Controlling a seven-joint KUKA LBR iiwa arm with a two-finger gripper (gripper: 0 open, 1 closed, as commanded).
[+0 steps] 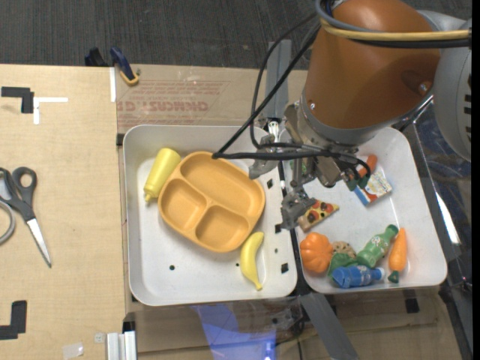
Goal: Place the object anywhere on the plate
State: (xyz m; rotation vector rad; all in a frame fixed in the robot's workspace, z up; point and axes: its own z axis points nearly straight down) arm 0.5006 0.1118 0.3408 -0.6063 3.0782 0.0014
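Camera view, nearest first: in the right bin [420,201] lie a blue bottle [357,277], a pumpkin [316,253], a cookie [343,249], a green bottle [377,245] and a carrot [397,250]. A banana [253,259] lies in the left bin [142,276], just beside the orange plate [212,199], with a yellow bottle [160,172] at its far side. The gripper [294,205] hangs at the bins' shared edge, touching a pizza slice [318,213]; whether the jaws are clenched I cannot tell. Scissors [28,208] rest on the table [60,276].
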